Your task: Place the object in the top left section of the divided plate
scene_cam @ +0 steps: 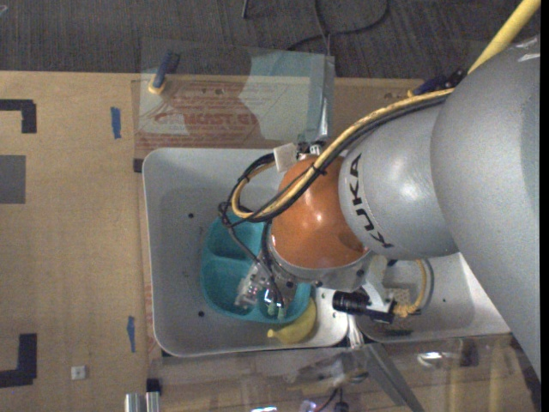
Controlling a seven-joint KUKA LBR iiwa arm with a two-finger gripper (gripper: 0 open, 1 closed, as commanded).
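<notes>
Over teal divided plastic plate (pixel 225 264), two-finger gripper (pixel 262 292) hovers; aperture unreadable, cannot tell. Yellow rounded object (pixel 293 329) at 5 o'clock. Risk: arm-hidden compartments, wrong-section drop.

Teal divided plate (pixel 221 269) in white bin (pixel 167 230). Yellow object (pixel 293 329) at its 4 o'clock. Orange band (pixel 310 217) on grey arm (pixel 429 178).

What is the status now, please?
Gripper low over teal divided plate, fingers unclear. Yellow object beside plate, in white bin. Arm covers much of the plate.
</notes>
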